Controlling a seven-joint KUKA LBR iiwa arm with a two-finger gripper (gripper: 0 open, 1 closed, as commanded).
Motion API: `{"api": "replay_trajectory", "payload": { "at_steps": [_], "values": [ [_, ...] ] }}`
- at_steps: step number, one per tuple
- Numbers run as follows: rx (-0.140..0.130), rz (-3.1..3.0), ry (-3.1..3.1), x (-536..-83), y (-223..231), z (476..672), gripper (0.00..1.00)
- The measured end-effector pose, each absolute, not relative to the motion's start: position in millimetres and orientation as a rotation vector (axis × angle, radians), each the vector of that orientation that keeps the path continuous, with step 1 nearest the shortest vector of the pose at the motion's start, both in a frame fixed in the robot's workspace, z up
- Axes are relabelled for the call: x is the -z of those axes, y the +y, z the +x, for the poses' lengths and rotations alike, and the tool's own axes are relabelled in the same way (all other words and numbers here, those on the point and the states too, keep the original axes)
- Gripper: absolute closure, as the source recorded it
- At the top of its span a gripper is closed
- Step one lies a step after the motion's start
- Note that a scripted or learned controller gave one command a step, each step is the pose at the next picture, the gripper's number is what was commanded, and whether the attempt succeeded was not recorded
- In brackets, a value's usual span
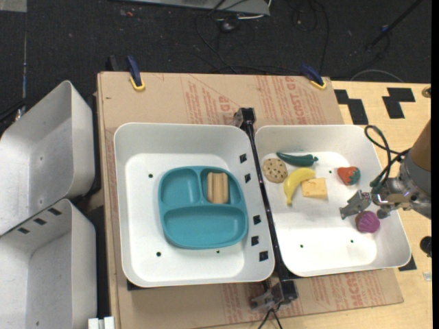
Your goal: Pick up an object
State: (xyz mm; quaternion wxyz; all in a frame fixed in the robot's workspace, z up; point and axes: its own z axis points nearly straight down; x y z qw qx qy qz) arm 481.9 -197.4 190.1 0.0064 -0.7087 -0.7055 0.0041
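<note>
The gripper (358,206) hangs over the right bin (384,252), its 2 fingers spread apart, holding nothing. A purple fruit (368,222) lies just beside it.

Two white bins, left (130,204) and right (329,256), side by side on a brown board (206,94), with two blue-and-yellow clamps (136,75) at its far edge. Teal divided tray (199,226) mid left bin. Beyond the board's left edge, spare white bins (48,149)

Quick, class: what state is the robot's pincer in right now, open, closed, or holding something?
Pincer: in the right bin, just left of the purple toy fruit; open or closed cannot be told.
</note>
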Motion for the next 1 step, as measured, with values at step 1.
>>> {"api": "replay_trajectory", "payload": {
  "at_steps": [1],
  "values": [
    [-0.001, -2.220, -2.222, -197.6, -196.4, 485.4, 0.00]
  ]
}}
